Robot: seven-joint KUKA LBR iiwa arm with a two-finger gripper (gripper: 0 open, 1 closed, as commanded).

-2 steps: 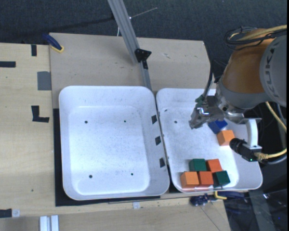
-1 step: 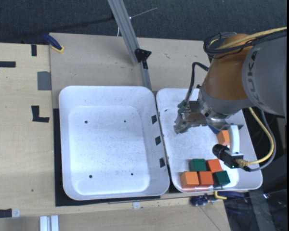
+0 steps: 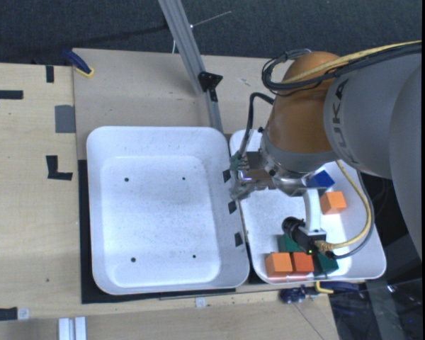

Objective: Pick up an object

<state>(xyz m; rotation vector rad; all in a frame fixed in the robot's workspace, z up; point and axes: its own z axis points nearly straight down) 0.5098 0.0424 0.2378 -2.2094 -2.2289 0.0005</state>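
Bench (image 3: 149, 83): a pale wooden surface, on which two shallow white bins are set side by side.
Arm (image 3: 382, 105): grey, with an orange band (image 3: 301, 112) above the wrist; it is seen reaching in from the right and hanging over the right bin.
Left bin (image 3: 99, 211): the larger tray as viewed; a few dark specks are seen on its floor.
Right bin (image 3: 368, 257): largely covered by the arm; the loose objects are gathered at its near end.
Gripper (image 3: 251, 177): placed low over the far left part of the right bin, close to the rim shared by the bins; whether it is wide or narrow cannot be told, and nothing is seen held.
Objects: two orange blocks (image 3: 289, 263) lying touching beside a green piece (image 3: 327, 264), a further orange block (image 3: 333, 202), a blue block (image 3: 321, 179).
Step in hand: judged to be the approach, before any grasp.
Next move: one object would need to be chosen and the gripper centred above it; the blocks that touch are judged harder to separate.
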